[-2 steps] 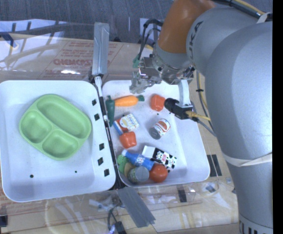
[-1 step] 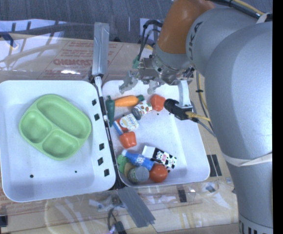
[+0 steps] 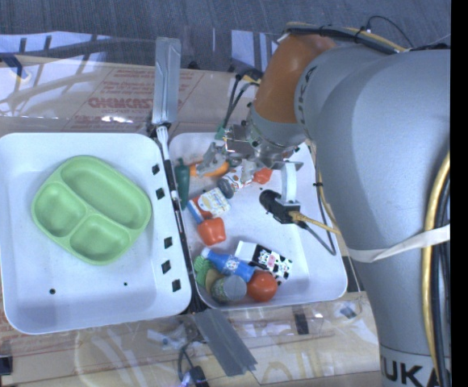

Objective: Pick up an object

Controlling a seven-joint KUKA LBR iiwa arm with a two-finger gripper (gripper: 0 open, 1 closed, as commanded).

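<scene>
Table (image 3: 73, 95): brown cardboard under clear plastic sheeting, grey ribbed floor behind.
Left bin (image 3: 24, 297): holds a green divided plate (image 3: 91, 209), lying flat.
Right bin (image 3: 331, 276): cluttered with small toys, near-edge pile hard to sort out.
Hidden: far part of right bin covered by grey arm (image 3: 379, 160).
End effector (image 3: 242, 158): low over far side of right bin, among toys; open or closed, can't tell.
Orange block (image 3: 211, 231): mid-bin, squat, no clear long axis.
Blue bottle (image 3: 227, 263): lying down, long axis left-right.

Pale green divided plate (image 3: 91, 209), white bins (image 3: 24, 297), black-and-white cow-patterned block (image 3: 271, 261), orange cup (image 3: 212, 231), red ball (image 3: 261, 286)
</scene>
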